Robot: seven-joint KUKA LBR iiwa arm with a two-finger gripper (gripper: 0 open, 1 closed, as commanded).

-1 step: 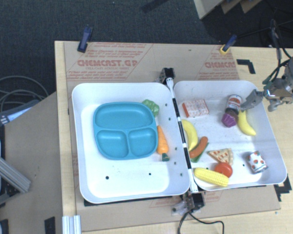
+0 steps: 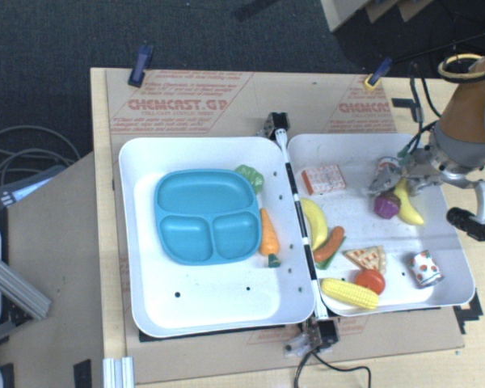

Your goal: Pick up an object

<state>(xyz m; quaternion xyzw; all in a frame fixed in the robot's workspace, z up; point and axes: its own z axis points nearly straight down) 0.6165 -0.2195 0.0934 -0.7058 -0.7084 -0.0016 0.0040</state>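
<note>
In the right bin, toward 2 o'clock: gripper [image 2: 394,180], low among the toys
Arm [image 2: 465,124]: reaches in from 3 o'clock, orange band above the wrist
Fingers: state cannot be told; nothing shows pinched between them
Plum [image 2: 386,207]: purple, just below the gripper, touching or nearly so
Yellow toy [image 2: 410,208]: just beside the plum, at its 3 o'clock
Right bin [image 2: 436,148]: card [image 2: 322,179] at 10 o'clock; banana [image 2: 314,223] and chili [image 2: 329,246] by the left wall; pizza [image 2: 367,258], tomato [image 2: 371,281] and corn [image 2: 349,293] toward 6 o'clock; can [image 2: 424,268] at 4 o'clock
Left bin [image 2: 145,241]: blue tray [image 2: 207,217] in the middle; lettuce [image 2: 250,176] at the tray's 1 o'clock; carrot [image 2: 268,234] at its 3 o'clock
Counter [image 2: 218,95]: printed board beneath both bins
</note>
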